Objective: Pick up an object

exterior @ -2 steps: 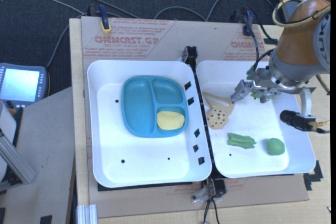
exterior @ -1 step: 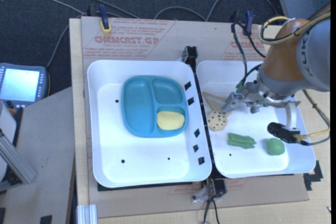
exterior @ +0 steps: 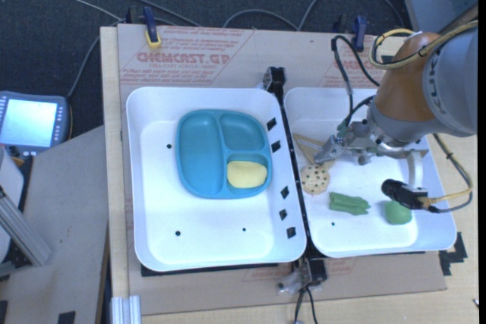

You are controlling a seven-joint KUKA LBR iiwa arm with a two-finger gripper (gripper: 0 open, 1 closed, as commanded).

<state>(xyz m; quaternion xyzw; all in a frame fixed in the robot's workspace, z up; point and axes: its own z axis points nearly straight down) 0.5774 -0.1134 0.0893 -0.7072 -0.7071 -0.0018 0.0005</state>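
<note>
Presently the gripper (exterior: 325,152) hangs over the right bin (exterior: 334,239), finger state indeterminable, nearest the cookie (exterior: 314,178); a flat target risks a missed grasp.

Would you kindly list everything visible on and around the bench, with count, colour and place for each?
bins: two, white, side by side on the bench
divided plate: one, light blue, in the left bin
yellow item: one, in the plate's lower right compartment
cookie: one, tan with dark specks, left part of the right bin
long green piece: one, lower middle of the right bin
round green piece: one, lower right of the right bin
clamps: two, blue and yellow, at the bench's far edge
pendant screen: one, grey, left of the bench
arm: one, grey with orange band, over the right bin
gripper: one, metallic, just above the cookie
</note>
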